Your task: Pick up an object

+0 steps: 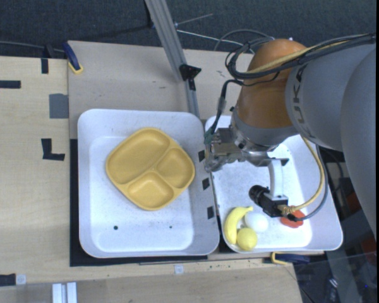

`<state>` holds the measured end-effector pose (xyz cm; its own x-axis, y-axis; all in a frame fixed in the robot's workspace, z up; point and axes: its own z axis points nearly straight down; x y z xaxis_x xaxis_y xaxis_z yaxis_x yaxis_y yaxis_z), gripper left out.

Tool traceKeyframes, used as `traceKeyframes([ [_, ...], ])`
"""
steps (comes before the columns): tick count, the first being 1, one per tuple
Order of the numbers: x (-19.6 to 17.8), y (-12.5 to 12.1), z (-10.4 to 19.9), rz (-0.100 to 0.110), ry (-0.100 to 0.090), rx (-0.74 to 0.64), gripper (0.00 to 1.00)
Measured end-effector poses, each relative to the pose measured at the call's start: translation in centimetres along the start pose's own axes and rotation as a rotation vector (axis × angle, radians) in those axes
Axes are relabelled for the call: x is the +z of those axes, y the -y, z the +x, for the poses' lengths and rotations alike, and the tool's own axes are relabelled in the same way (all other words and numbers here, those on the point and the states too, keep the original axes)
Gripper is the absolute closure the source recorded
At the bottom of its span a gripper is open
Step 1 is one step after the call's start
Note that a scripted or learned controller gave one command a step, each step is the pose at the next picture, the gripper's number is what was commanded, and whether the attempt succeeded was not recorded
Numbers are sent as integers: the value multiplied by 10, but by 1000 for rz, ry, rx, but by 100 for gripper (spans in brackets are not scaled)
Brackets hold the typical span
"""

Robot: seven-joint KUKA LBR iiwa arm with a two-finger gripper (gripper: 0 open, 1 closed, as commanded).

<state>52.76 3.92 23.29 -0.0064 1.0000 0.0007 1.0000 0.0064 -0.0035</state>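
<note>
Robotics lab setup, industrial robot arm (316,87) with exposed cables over a plywood counter (25,169), black tape marks (47,149), two white bins (88,188) side by side, metal camera pole (167,30), dark carpet floor (63,8)

Wooden bench (31,169) with two white bins on top.

The left bin (91,169) and right bin (325,229) sit side by side, edges touching, on a dark mat over the pale wood. Black tape marks (50,149) dot the bench's left part, a grey patch (58,105) lies near them, and a blue and yellow clamp (72,57) grips the board's far corner.
</note>
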Motion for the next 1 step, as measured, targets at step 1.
traceKeyframes([
  [1,8,2,50,1,0,0,100],
])
